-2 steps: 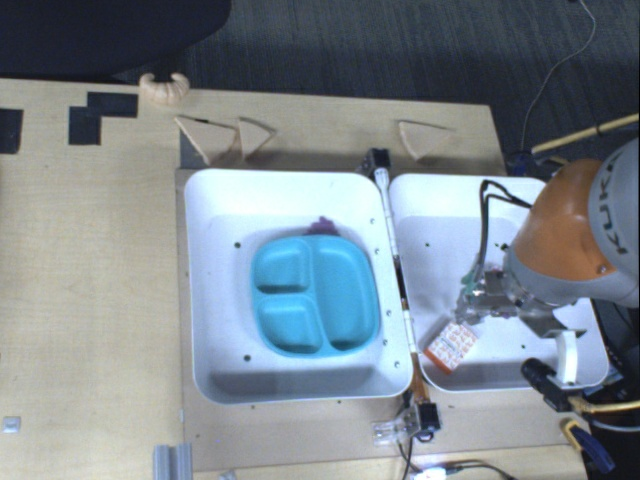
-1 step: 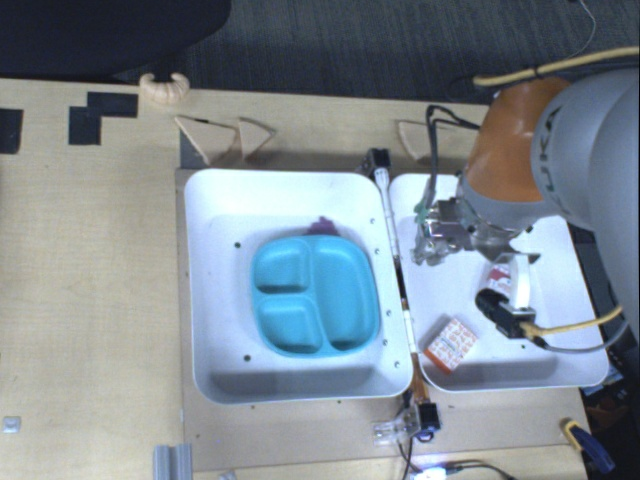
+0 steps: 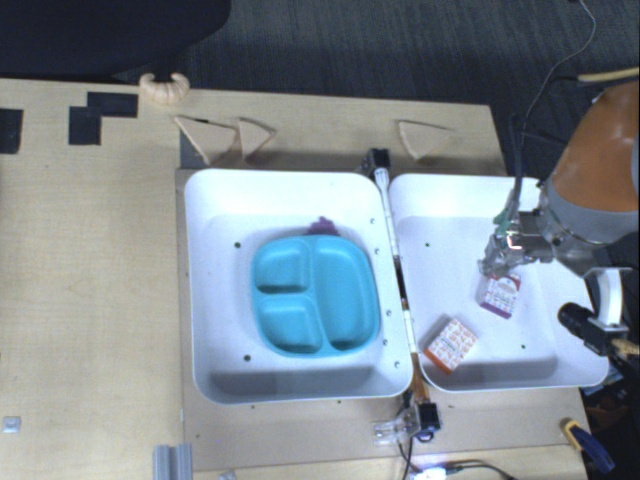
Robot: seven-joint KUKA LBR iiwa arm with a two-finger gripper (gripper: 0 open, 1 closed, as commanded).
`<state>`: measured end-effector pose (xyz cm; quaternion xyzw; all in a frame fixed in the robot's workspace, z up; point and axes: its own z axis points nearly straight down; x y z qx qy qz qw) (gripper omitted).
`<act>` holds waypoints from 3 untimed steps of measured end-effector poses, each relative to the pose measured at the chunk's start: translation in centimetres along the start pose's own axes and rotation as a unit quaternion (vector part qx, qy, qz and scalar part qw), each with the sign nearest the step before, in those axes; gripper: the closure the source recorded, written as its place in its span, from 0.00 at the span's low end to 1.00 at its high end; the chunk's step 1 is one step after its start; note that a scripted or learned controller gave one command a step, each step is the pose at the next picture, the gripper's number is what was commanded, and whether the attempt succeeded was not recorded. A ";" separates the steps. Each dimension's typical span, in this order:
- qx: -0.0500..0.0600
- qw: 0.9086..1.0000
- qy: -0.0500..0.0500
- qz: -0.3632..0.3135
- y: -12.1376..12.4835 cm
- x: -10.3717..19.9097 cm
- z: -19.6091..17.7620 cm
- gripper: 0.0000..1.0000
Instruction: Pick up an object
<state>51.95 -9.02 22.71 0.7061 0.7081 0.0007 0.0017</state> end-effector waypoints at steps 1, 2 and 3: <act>0.001 1.000 0.001 0.000 -3.1 -4.5 6.0 1.00; 0.000 1.000 0.001 -0.001 0.9 2.4 2.6 1.00; 0.000 1.000 0.000 0.000 2.4 -2.3 3.0 1.00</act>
